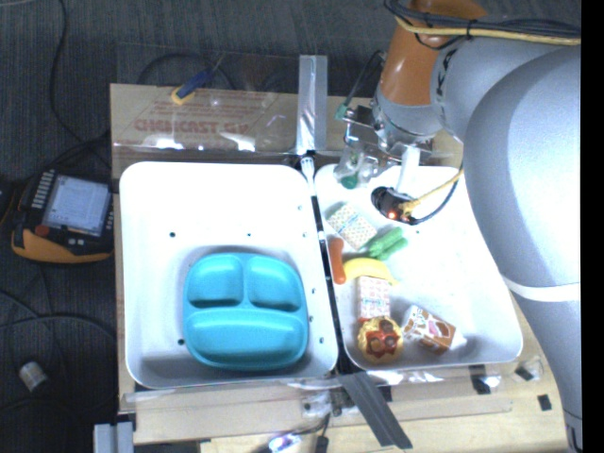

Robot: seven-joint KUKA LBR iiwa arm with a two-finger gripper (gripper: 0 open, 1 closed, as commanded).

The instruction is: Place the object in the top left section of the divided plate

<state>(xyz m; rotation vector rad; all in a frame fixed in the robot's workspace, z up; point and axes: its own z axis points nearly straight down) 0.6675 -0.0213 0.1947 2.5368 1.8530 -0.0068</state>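
Note:
A blue divided plate (247, 311) lies in the left bin (160, 206), toward its near side. It has two small sections on the far side and one wide section on the near side, and all three look bare. Several small objects lie in the right bin (472, 281): a patterned packet (351, 225), a green piece (385, 244), an orange stick (337, 260), a yellow banana (368, 270), a pink-white box (374, 298), a red-yellow item (379, 338) and a small carton (429, 329). My gripper (361, 166) hangs over the far left corner of the right bin, just beyond the packet.
The rim between the two bins (321, 253) runs between the plate and the objects. A black cable loop (401, 204) hangs beside the gripper. The grey arm (528, 159) covers the right bin's far right. A clear plastic sheet (212, 111) lies behind the left bin.

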